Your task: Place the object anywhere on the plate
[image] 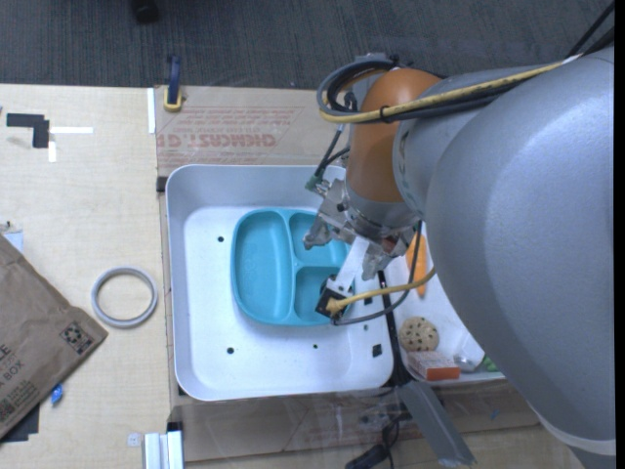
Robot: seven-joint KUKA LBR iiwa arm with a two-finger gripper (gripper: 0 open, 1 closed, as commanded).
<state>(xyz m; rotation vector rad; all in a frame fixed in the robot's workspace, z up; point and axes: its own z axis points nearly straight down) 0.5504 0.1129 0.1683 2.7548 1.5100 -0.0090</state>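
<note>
A white bin [195, 360] sits in the middle of the tabletop [78, 213], and a teal plate [259, 267] lies flat on its floor, a little to the far right of centre. The plate has one long compartment on its left and two smaller ones on its right. The grey arm [518, 223] reaches in from the right, its orange band [376, 135] above the wrist, and the hand [324, 225] hangs over the plate's right side, about where the two small compartments meet. The wrist hides the underside of the hand, so I cannot tell whether it is released or clenched, nor whether anything is in it. I also cannot tell which thing is the one to be placed. The loose things in view lie in the second bin [459, 345], on the right and mostly covered by the arm: a round speckled cookie [419, 335] near the bin's left wall, an orange stick [418, 260] farther back, and a small pack with a red label [442, 371] at the near edge. All three are apart from the plate. On the bare tabletop to the left lies a pale tape ring [124, 295], with a brown cardboard box [34, 345] at the near left. A flat cardboard sheet [234, 130] with red print lies beyond the bin.
</note>
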